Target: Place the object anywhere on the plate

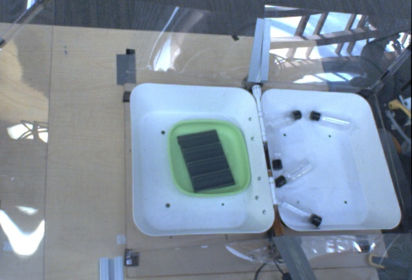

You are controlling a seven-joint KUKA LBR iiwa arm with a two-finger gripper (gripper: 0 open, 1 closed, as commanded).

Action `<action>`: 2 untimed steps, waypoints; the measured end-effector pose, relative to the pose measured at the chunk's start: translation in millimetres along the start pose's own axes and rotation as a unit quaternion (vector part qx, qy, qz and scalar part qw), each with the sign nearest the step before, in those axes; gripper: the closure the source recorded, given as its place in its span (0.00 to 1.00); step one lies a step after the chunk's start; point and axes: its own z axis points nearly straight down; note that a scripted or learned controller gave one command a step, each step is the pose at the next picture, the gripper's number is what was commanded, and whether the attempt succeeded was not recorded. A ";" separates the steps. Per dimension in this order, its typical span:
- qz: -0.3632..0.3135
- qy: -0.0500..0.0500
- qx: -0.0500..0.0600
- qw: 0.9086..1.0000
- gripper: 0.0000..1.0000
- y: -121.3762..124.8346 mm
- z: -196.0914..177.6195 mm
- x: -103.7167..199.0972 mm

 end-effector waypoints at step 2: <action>0.000 0.001 -0.001 1.000 0.00 0.2 23.7 -0.1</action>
